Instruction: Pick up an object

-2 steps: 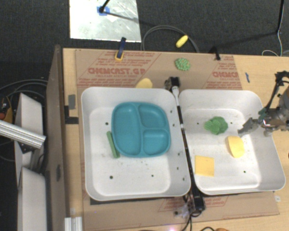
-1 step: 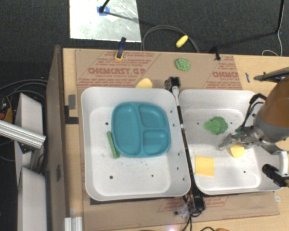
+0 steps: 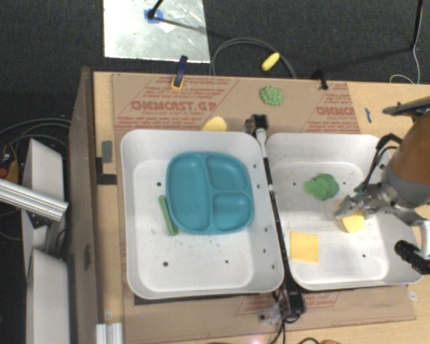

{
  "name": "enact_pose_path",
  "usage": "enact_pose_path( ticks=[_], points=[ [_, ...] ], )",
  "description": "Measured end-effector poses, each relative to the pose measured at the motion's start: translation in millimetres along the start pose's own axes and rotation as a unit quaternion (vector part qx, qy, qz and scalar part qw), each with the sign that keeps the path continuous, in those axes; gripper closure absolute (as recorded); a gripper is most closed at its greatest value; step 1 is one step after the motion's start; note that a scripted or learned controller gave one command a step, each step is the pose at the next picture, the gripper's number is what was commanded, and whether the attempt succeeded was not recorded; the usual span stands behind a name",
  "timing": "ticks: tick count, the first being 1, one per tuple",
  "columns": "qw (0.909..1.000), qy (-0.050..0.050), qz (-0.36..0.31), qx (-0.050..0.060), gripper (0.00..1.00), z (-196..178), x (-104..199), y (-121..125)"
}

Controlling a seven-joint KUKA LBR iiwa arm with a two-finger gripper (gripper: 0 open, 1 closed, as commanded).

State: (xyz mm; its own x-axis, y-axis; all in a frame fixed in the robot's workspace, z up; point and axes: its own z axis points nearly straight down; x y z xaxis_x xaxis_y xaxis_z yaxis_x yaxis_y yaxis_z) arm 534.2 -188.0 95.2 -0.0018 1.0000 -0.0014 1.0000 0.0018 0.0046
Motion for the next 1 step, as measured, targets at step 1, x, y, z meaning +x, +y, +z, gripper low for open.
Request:
enact_pose_path(
  ticks=[1],
  points=[
    [1.0000, 0.000, -0.006, -0.004, 1.00, -118.9, 86.4, 43.5]
  ],
)
